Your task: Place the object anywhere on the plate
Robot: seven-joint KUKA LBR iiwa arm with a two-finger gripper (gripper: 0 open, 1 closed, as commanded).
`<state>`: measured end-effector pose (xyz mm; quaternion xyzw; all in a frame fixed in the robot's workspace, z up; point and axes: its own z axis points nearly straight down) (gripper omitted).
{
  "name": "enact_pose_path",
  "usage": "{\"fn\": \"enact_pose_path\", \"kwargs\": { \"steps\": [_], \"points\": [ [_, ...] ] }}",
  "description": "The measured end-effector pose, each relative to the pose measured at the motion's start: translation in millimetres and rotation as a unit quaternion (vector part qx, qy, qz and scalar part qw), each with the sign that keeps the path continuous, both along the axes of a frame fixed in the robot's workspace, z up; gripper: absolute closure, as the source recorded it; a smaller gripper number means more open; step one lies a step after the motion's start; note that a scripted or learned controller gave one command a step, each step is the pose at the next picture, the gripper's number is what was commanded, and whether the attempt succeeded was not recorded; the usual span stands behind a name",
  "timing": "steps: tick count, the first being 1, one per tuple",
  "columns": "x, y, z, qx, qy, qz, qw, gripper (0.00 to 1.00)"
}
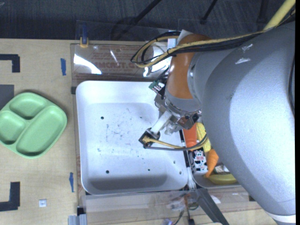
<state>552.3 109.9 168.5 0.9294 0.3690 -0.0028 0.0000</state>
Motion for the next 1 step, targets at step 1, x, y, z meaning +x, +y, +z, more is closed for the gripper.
{"fn": "enact_pose_path", "kwargs": {
  "steps": [1],
  "points": [
    [-59.9,90.9,-6.2,-0.0007,-0.001,-0.193,0.9812,1.0]
  ]
}}
